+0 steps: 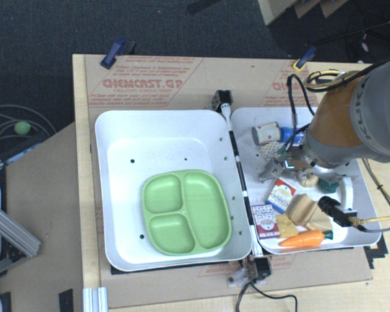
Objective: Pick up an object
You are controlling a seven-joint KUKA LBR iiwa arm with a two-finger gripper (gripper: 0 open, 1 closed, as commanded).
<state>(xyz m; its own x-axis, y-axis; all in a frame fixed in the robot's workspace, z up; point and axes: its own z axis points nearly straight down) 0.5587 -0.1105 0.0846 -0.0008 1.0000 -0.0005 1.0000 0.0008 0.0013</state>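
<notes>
Your green sectioned plate [185, 212] lies flat in the left bin [117, 174]. Right of it, the arm [351, 119] bends down into the right bin [367, 236], its gripper [287, 164] low among clutter, well above the carrot [302, 240] at the bin's near edge. Whether anything is gripped, you cannot tell.

A pale green tray [184, 211] in a white bin [117, 174], an orange carrot [301, 240], a grey-and-orange arm [351, 119]
</notes>
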